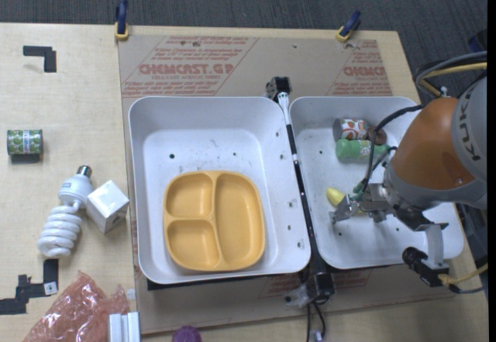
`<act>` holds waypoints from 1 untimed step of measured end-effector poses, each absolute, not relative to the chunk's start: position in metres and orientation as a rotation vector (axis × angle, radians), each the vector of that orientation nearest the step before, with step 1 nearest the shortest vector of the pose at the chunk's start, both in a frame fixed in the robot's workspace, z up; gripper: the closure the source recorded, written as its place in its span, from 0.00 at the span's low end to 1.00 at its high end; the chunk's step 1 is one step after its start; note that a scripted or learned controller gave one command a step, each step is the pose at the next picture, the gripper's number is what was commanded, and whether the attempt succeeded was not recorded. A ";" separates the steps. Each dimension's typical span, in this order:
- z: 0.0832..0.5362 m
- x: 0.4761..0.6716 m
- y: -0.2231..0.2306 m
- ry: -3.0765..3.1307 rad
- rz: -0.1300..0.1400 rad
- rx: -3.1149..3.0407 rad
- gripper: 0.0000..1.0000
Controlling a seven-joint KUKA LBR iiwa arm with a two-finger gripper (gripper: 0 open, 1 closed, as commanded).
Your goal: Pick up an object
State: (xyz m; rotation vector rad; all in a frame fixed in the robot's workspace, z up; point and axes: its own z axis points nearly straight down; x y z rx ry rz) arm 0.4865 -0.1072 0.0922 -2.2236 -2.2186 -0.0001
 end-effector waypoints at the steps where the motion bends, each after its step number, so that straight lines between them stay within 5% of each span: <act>1: 0.102 0.488 -0.108 -2.218 -0.002 -2.227 1.00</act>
